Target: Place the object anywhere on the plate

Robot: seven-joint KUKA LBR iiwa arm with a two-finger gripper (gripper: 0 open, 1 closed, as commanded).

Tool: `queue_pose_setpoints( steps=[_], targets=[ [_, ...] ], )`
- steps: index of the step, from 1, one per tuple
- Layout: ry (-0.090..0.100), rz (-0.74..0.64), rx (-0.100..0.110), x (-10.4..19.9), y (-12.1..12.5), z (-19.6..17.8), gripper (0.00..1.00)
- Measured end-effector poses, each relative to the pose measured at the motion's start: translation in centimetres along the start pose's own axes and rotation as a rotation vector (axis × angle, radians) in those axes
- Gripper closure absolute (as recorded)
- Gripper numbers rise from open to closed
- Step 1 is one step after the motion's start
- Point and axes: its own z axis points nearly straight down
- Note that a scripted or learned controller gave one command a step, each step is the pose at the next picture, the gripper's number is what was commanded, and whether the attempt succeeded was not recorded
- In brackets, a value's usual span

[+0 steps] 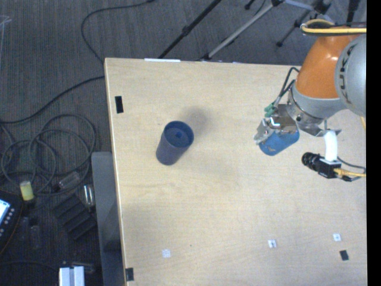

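Grey-and-orange arm: reaches in from the right, its gripper low over the pale wooden bench top
Grip: fingers look closed around a light blue rounded object, seemingly held
Dark blue cylindrical cup: well apart to the left, upright-tilted, untouched
Progress: pickup seems done; placing is left, and I can make out no plate
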Motion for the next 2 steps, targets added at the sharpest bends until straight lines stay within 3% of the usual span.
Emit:
queue_pose_setpoints(
  steps=[1,2],
  targets=[
    [0.000,-0.221,0.000,6.6,4.0,-1.4,1.00],
    [-0.002,-0.008,0.000,3.3,3.0,-6.8,1.00]
  ],
)
